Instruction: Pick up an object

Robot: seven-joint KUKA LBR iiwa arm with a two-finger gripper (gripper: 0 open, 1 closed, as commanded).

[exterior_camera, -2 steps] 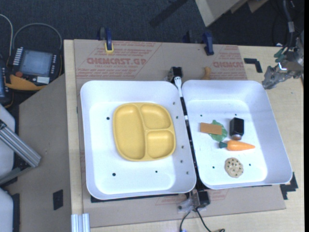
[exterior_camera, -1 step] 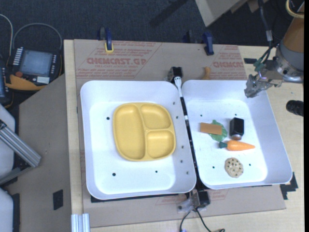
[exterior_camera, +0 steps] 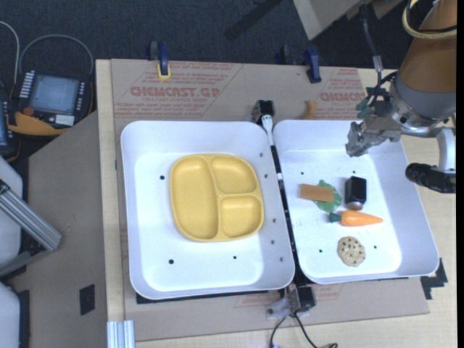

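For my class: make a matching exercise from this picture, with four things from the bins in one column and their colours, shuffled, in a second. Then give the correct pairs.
Things:
1. divided tray
2. toy carrot
3. cookie
4. small block

Colours:
A. black
B. yellow
C. tan with dark specks
D. orange with a green top

Pairs: 1-B, 2-D, 3-C, 4-A

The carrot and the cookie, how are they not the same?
The carrot is orange and long with a pointy tip; the cookie is tan, round and speckled with dark chips. The carrot has a green top at its left end; the cookie has none. The carrot lies lengthwise above the cookie in the picture. Both lie flat in the right bin, apart from the claw.
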